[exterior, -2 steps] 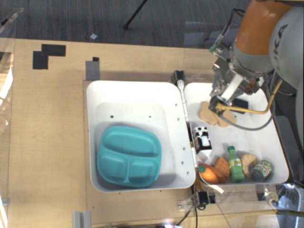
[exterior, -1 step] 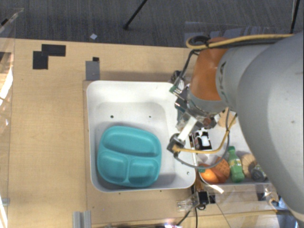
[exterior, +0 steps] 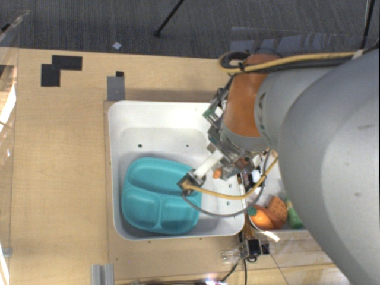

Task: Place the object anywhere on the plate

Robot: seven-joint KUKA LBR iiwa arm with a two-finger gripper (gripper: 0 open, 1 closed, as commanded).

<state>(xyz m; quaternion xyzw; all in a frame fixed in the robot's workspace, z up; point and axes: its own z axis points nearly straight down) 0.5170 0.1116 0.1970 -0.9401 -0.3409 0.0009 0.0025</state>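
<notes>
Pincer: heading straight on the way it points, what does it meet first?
The pincer would probably meet the left bin's white floor just right of the teal plate; depth is unclear.

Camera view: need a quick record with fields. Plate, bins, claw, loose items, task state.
plate: teal, divided into compartments, lying in the lower-left part of the left bin
left bin: white, shallow
claw: above the left bin, just right of the plate
arm: grey with an orange band, reaching in from the right and covering most of the right bin
loose items: orange item and green item in the visible strip of the right bin
task state: no object seen on the plate
</notes>
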